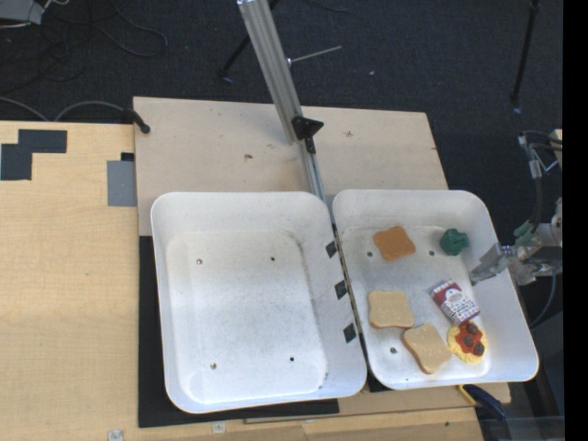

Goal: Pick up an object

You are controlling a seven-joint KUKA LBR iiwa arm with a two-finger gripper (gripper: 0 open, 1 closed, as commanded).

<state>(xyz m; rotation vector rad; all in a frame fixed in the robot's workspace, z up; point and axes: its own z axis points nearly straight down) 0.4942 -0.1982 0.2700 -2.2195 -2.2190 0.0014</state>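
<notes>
1. Two shallow white bins lie side by side on the bench: the left bin and the right bin. A slanted metal rail runs down from the upper middle toward the seam between them.

2. Objects counted in the right bin, six in all:
   - Three bread-like slices: a darker, orange-brown slice near the far left part of the bin; a pale slice at mid-left; a second pale slice toward the near edge, just beside the first.
   - One green lump near the far right part of the bin, well apart from the slices.
   - One small red-and-white carton, tilted, right of centre.
   - One yellow piece with red and dark topping, just beside the near end of the carton.

3. Arm pose: little of the arm appears, at the right edge of the view, level with the middle of the right bin. The gripper reaches leftward and sits over the right rim of that bin, above and to the right of the carton, below and to the right of the green lump.

4. Hand state: the gripper is small and partly blurred against the rim; whether it is spread or closed cannot be told. No object is seen between its tips, and it appears apart from the carton and the green lump.

5. Every candidate for picking lies on the floor of the right bin.
</notes>
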